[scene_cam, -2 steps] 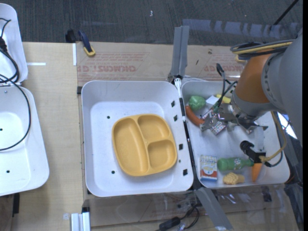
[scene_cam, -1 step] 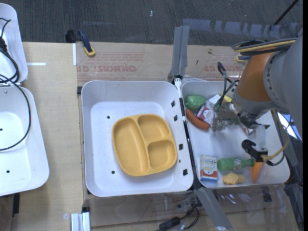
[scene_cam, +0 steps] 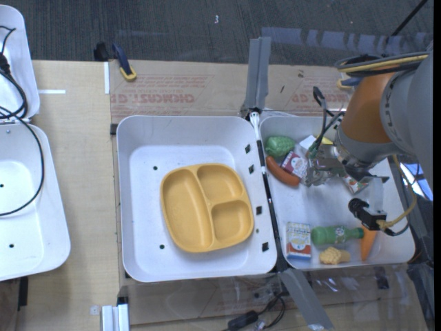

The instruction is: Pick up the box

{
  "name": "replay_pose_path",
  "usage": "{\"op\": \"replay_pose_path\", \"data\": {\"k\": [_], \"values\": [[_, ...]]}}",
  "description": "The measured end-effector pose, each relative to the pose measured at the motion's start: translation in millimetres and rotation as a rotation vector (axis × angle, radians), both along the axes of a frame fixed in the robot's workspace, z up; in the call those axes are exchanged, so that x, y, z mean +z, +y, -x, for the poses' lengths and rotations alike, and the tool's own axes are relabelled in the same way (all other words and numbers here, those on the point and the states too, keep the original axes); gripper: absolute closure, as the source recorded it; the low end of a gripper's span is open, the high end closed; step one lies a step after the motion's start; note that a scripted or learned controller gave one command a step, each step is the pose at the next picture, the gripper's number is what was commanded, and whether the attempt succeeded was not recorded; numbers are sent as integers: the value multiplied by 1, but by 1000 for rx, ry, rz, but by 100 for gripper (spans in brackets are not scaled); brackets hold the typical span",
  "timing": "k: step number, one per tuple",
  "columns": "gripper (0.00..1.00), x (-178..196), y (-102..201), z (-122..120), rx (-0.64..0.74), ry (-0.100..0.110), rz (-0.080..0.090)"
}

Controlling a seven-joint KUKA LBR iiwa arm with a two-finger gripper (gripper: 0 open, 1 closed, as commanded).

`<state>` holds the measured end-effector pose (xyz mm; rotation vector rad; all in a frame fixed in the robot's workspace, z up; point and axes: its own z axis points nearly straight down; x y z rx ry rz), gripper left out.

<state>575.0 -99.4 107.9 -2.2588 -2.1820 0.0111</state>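
A small white box (scene_cam: pixel 298 241) with orange and blue print lies near the front left corner of the right bin (scene_cam: pixel 396 205). My gripper (scene_cam: pixel 318 174) hangs low over the middle of that bin, well behind the box and apart from it. Just left of the gripper lies a small red and white packet (scene_cam: pixel 295 163). Nothing shows in the gripper.
A green lump (scene_cam: pixel 280 145) and a red sausage (scene_cam: pixel 282 173) lie at the right bin's back left. A green bottle (scene_cam: pixel 335 235), a carrot (scene_cam: pixel 368 244) and a yellow piece (scene_cam: pixel 331 256) lie beside the box. The left bin (scene_cam: pixel 138 185) holds a yellow divided plate (scene_cam: pixel 206 207).
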Motion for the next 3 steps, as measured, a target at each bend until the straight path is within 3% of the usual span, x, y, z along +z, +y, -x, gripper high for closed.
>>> {"op": "replay_pose_path", "data": {"k": [1, 2, 3], "values": [[0, 0, 0, 0, 0, 0, 0], [0, -11, -11, -61, -82, -12, -3], [0, 100, 1, -35, -9, -5, -2]]}}
